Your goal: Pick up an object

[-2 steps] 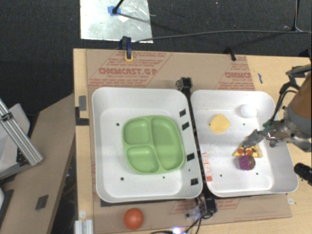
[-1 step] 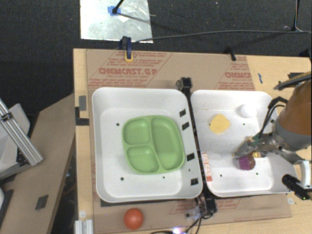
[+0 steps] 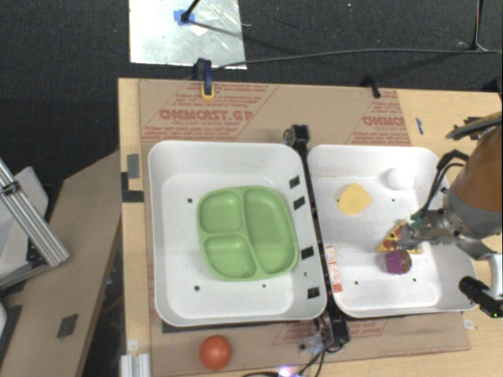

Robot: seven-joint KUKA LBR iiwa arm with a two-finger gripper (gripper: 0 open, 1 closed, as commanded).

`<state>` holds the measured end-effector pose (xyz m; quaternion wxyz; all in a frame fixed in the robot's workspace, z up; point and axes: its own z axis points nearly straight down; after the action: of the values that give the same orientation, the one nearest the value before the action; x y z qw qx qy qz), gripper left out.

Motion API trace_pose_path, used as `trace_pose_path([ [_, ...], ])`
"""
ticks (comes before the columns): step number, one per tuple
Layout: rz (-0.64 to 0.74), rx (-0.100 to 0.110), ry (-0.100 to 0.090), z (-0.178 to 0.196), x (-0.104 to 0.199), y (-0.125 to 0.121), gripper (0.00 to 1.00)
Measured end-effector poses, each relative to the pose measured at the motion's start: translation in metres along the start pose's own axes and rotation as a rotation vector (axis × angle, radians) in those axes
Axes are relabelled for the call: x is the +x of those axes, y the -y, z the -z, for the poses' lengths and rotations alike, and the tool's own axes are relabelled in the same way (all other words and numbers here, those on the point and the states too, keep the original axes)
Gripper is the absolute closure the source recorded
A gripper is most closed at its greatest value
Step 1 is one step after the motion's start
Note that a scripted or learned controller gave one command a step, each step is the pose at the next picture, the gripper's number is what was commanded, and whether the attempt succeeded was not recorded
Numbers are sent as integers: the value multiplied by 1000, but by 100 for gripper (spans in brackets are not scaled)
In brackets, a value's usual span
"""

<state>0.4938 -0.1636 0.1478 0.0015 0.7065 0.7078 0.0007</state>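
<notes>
Small purple rounded object [image 3: 396, 262] sits in the right white bin [image 3: 369, 297], just below the gripper [image 3: 409, 232] tip, next to a little yellow-red piece [image 3: 389, 242]. Can't tell how the gripper's set. Flat yellow disc [image 3: 354, 199] lies up-left of it, green divided plastic plate [image 3: 247, 232] way off left.

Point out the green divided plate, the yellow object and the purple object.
green divided plate [image 3: 247, 232], camera view, on its central divider.
yellow object [image 3: 354, 199], camera view, on its middle.
purple object [image 3: 396, 262], camera view, on its top.
</notes>
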Motion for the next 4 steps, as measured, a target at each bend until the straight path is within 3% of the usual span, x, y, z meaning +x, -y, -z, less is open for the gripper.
trace_pose_path([
  [1, 3, -4, 1, 59, 4, -10, 100],
  [2, 2, -2, 0, 82, 4, -11, 100],
  [4, 9, -1, -2, 81, 104, -58, 100],
])
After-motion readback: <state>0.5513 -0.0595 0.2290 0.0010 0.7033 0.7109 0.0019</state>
